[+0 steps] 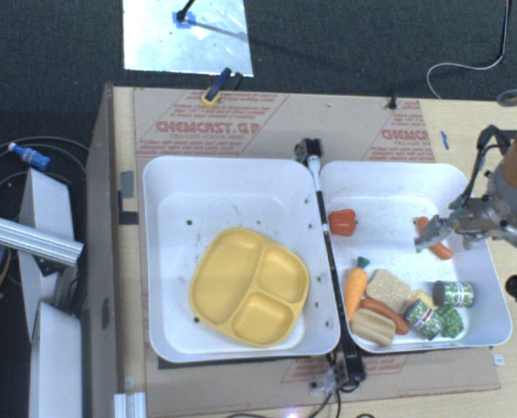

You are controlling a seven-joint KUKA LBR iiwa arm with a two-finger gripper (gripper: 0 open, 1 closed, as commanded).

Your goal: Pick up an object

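camera view, left to right: yellow divided plate [250, 293] in left bin [167, 190]; red pepper [342, 222], carrot [354, 289], bread, cans in right bin [389, 177]. small orange piece [434, 238] at gripper [433, 236], lying just beside the tips, long axis slanting down-right. finger state: cannot tell. no grasp confirmed.

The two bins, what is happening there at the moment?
A grey arm reaches in from the right over the right bin. Its gripper is low, beside a small orange piece; whether it holds the piece cannot be told. Toy food lies in that bin: a red pepper, a carrot, bread and green cans. The left bin holds a yellow tray.
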